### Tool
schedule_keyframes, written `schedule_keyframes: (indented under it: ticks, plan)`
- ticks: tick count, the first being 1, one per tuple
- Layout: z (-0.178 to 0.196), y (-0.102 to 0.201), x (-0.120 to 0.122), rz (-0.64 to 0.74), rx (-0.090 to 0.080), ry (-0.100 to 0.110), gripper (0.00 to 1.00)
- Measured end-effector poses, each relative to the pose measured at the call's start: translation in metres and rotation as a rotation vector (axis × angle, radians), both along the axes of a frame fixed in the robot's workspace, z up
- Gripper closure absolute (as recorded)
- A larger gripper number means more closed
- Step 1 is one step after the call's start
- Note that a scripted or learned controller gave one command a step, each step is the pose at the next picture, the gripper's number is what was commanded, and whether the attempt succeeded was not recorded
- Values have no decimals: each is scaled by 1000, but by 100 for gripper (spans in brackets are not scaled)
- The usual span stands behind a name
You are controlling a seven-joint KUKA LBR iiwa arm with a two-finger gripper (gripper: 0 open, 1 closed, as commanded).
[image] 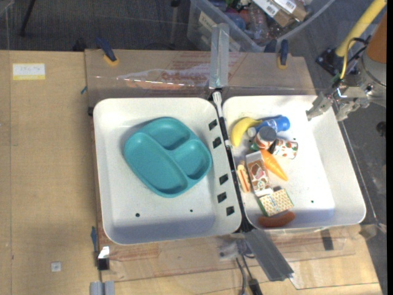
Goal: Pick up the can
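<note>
The can (pixel 266 133), small with a grey-blue top and a red-and-white label, lies in the right bin (pixel 325 183) among a cluster of toys near the divider. It touches a banana (pixel 242 129) on its left and a blue round object (pixel 280 123) on its right. My gripper (pixel 327 109) hangs over the far right corner of that bin, well to the right of the can and apart from it. Its two fingers stand spread open with nothing between them.
A teal divided plate (pixel 167 155) lies in the left bin (pixel 116 214). Below the can sit a carrot (pixel 274 165), a patterned ball (pixel 285 149), small boxes (pixel 256 172) and a red sausage-like toy (pixel 276 219). A clear tub of clutter (pixel 264 8) stands behind the bench.
</note>
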State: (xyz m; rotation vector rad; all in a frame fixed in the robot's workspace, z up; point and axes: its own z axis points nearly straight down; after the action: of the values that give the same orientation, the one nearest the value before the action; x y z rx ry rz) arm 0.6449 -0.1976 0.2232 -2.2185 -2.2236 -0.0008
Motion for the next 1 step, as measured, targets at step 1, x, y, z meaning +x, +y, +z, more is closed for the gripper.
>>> schedule_keyframes:
  ticks: [1]
  plan:
    - [-132,49,-53,94,-5,-14,0]
